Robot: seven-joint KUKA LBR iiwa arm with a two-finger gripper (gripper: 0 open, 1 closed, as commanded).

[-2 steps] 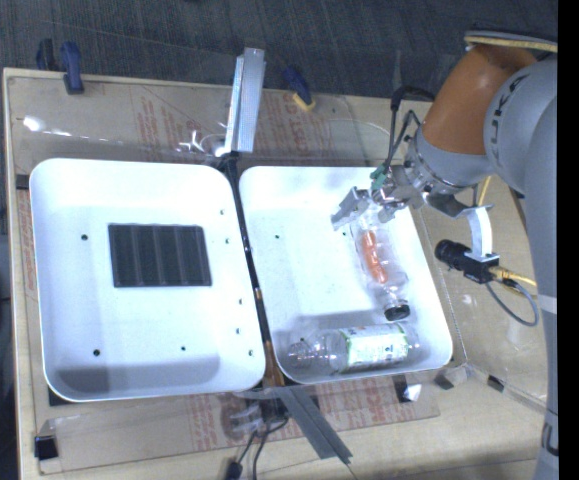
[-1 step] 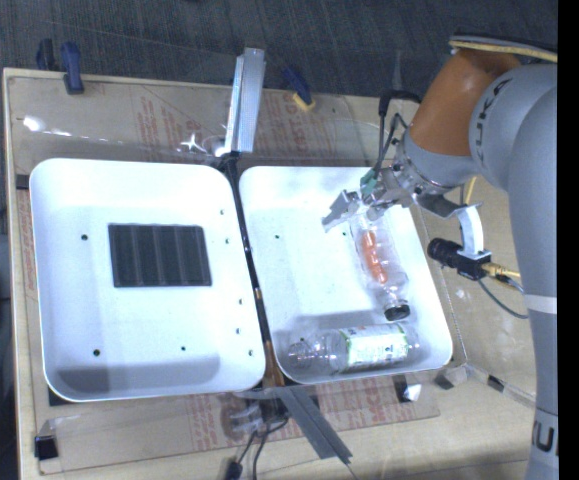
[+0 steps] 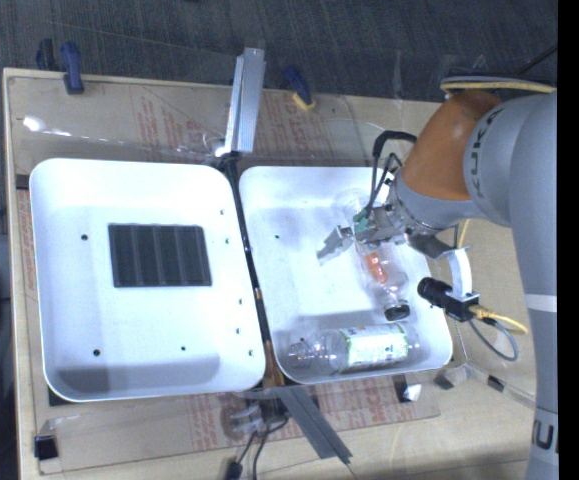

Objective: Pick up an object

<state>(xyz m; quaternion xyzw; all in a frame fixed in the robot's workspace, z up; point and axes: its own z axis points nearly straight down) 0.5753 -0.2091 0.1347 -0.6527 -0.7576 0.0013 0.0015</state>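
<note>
In the right bin [image 3: 289, 268], a clear plastic bottle with a white label [image 3: 354, 349] lies on its side along the near wall. A smaller clear bottle with an orange label and a black cap [image 3: 384, 280] lies toward the bin's right side, cap pointing to the near edge. My gripper [image 3: 335, 240] hangs over the middle of this bin, just left of the small bottle's upper end. I see nothing held in it. The grey arm with its orange band [image 3: 449, 158] reaches in from the right.
The left bin [image 3: 69, 298] holds a dark ribbed rectangular pad [image 3: 159, 255]. A metal bar [image 3: 243, 98] rises behind the seam between the bins. Blue clamps [image 3: 71, 66] sit on the bench's far edge. Cables [image 3: 489, 318] trail at the right.
</note>
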